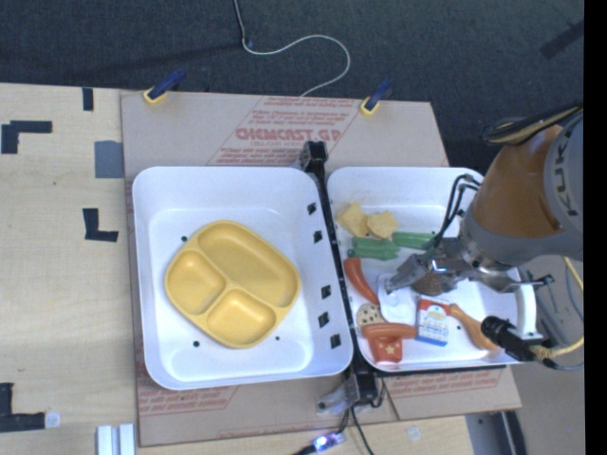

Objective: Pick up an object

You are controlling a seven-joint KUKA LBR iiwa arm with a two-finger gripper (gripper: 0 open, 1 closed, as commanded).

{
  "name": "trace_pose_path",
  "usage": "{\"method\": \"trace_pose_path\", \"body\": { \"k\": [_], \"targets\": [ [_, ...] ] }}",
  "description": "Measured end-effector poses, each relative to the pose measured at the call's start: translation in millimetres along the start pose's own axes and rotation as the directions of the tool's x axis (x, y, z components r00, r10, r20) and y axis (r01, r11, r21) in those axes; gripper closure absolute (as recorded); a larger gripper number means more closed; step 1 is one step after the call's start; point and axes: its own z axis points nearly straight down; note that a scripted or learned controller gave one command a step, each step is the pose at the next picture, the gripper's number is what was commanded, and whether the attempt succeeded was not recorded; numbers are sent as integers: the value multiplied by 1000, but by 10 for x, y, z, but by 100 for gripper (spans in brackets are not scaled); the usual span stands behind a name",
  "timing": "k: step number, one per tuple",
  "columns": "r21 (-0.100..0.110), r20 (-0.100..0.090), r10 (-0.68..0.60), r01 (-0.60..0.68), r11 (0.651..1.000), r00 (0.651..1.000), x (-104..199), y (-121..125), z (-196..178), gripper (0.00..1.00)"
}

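Tool (410,275) low inside right bin (398,176), fingers spread apart, nothing seen between them. Tips just above bin floor, near orange pepper (359,280). Green bean (389,245) just behind tool, yellow pieces (368,222) beyond. Small carton (433,322) and red item (386,341) toward bin front. Yellow tray (232,282) in left bin (152,254).

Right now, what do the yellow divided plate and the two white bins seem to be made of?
The yellow divided plate looks like moulded plastic with a smooth, slightly satin finish: even colour, rounded compartment walls, soft highlights. The left white bin and the right white bin also seem to be plastic, smooth and fairly matte, with rounded corners and rolled rims; thin coated metal cannot be excluded.
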Motion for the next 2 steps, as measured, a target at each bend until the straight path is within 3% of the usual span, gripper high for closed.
{"method": "trace_pose_path", "body": {
  "k": [1, 2],
  "targets": [
    [-7, 3, -1, 1, 1000, 1000, 20, -23, 622, 0],
    [-12, 4, 2, -2, 1000, 1000, 2, -4, 684, 0]
  ]
}}
